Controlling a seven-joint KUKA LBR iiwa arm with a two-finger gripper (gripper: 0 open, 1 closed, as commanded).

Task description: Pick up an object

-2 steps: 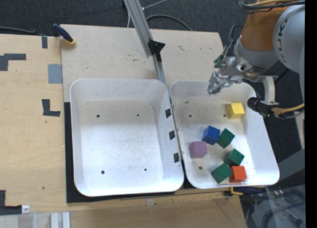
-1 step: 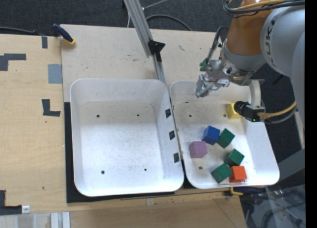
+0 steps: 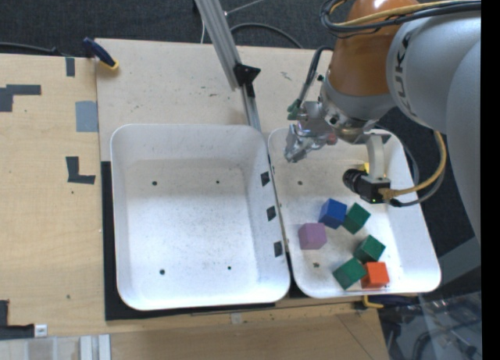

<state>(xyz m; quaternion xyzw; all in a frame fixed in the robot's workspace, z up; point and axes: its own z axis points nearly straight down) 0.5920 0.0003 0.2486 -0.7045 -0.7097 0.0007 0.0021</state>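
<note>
The tool (image 3: 297, 150) is poised over the far end of the right bin (image 3: 414, 194), nothing seen between its fingers; their opening cannot be told. The approach step is judged in hand: descent toward the near end is called for. There, small matte blocks cluster: blue cube (image 3: 333, 212), lilac cube (image 3: 312, 235), orange cube (image 3: 376, 274).

White bins (image 3: 187, 136); blue (image 3: 333, 212), purple (image 3: 312, 235), orange (image 3: 376, 274), green blocks (image 3: 358, 218).
</note>
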